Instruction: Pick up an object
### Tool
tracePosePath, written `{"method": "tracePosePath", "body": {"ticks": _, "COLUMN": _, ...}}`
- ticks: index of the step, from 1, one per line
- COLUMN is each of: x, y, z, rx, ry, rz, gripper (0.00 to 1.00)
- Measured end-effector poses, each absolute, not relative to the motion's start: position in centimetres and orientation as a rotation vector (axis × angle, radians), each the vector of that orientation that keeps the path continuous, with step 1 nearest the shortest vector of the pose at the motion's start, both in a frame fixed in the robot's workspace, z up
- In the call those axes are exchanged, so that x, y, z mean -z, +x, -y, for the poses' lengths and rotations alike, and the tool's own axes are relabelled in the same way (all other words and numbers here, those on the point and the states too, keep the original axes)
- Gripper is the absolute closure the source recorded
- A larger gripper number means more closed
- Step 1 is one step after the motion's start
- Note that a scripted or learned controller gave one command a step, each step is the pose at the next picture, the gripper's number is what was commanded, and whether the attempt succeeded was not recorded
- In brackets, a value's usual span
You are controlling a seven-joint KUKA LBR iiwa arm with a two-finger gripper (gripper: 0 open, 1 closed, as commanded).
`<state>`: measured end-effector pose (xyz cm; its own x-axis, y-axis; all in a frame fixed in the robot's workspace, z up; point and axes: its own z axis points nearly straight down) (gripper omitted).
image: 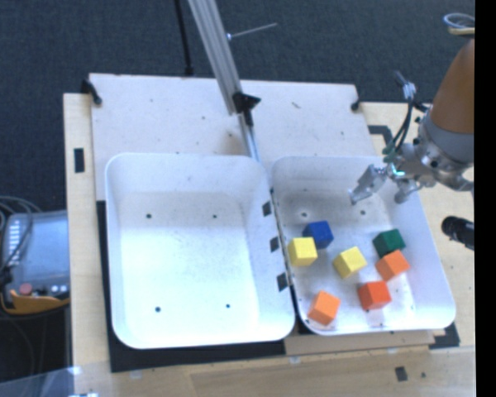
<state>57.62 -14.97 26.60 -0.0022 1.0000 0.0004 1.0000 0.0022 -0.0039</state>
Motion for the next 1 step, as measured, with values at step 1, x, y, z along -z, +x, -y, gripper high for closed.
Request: {"method": "tracePosePath", "body": {"ticks": 1, "x": -26.84, "y": 57.69, "z": 14.98, "rx": 0.001, "ry": -2.221, "rz": 2.223, "gripper": 0.0}}
